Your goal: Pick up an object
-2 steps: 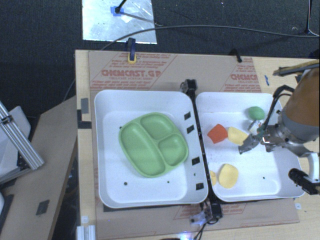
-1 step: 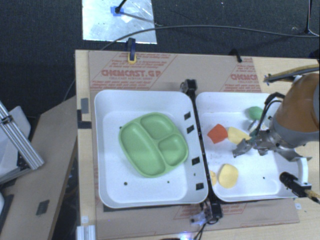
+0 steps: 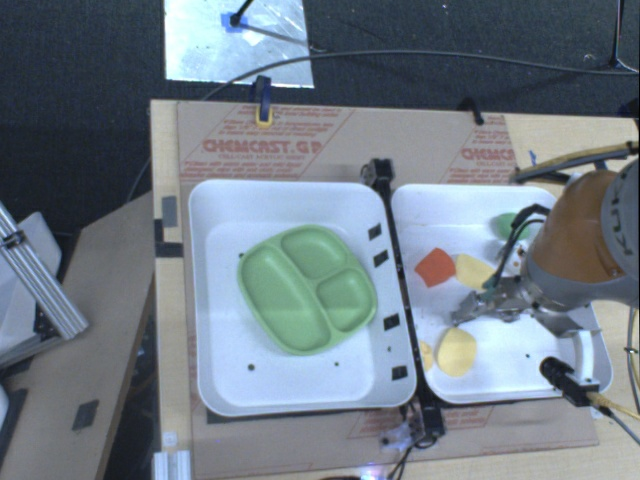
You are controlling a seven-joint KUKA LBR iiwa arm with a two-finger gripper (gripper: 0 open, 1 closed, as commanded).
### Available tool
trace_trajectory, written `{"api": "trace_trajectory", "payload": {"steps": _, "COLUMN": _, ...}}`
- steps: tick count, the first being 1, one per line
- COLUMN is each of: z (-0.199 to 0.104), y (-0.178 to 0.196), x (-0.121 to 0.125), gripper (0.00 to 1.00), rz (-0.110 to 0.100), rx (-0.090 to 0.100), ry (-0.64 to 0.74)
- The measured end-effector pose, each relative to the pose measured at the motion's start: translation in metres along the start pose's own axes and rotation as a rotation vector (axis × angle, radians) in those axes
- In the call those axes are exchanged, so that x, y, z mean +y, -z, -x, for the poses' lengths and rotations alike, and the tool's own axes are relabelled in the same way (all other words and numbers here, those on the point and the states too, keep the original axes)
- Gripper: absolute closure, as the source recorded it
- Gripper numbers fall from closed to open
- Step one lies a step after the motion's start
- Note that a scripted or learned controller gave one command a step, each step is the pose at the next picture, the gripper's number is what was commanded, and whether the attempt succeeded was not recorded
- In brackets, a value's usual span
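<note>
In the right bin (image 3: pixel 430 204), pincer (image 3: pixel 462 314), state unclear, hovers between yellow pieces (image 3: pixel 456 352).

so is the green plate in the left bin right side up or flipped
Right side up: the green plate shows its three hollow sections facing the camera, lying flat in the left bin.

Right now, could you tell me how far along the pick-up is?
Done: the arm has reached into the right bin. In hand: the gripper sits low between the orange piece and the round yellow piece, with nothing visibly between its fingers. Left: grasping and lifting an object.
</note>
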State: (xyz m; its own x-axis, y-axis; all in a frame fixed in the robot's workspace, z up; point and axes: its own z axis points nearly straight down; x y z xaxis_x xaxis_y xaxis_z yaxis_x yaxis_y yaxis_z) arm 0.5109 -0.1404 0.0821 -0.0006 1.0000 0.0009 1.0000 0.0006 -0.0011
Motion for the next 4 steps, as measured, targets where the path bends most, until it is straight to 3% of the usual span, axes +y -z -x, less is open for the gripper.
{"api": "trace_trajectory", "payload": {"steps": 1, "z": 0.001, "y": 0.013, "x": 0.001, "gripper": 1.0, "rz": 0.005, "rx": -0.002, "ry": 0.0}}
{"api": "trace_trajectory", "payload": {"steps": 3, "z": 0.016, "y": 0.124, "x": 0.0, "gripper": 1.0, "rz": 0.009, "rx": -0.004, "ry": 0.003}}
{"api": "trace_trajectory", "payload": {"steps": 4, "z": 0.016, "y": 0.158, "x": 0.001, "gripper": 1.0, "rz": 0.006, "rx": -0.003, "ry": 0.004}}
